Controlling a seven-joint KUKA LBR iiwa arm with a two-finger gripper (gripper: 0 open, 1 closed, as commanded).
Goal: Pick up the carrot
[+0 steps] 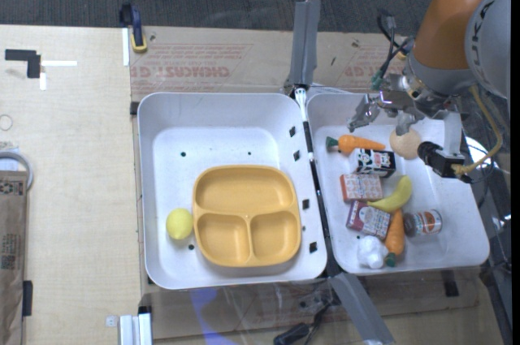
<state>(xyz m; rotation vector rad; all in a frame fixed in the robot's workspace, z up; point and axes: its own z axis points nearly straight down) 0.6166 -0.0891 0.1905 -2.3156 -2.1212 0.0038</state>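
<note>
Two carrots are seen in the right bin (479, 254). One carrot (362, 144) lies on its side toward the bin's twelve o'clock, green top pointing to nine o'clock; the second carrot (395, 235) stands nearly on end toward six o'clock, green top down, touching a white lump (371, 253) whose form is hard to make out. Between the two carrots a black-and-white carton (374, 162), a red packet (361, 187), a second red packet (367, 218) and a banana (395, 196) are crowded together — the banana overlaps the lower packet, so part of that packet is hidden. A small can (422, 222) lies at about four o'clock, and a pale egg-like object (405, 144) sits at one o'clock, partly covered by the arm's hardware.

The gripper (382, 109) is held over the bin's twelve o'clock edge, just above and beside the upper carrot without touching it. Its metal fingers (362, 115) are seen apart, with nothing between them. The wrist above is cut off by the picture's edge, and cables blur the parts around it.

In the left bin (154, 173) a yellow divided tray (246, 215) is set toward six o'clock, with a lemon (179, 224) just beside it at nine o'clock.
</note>
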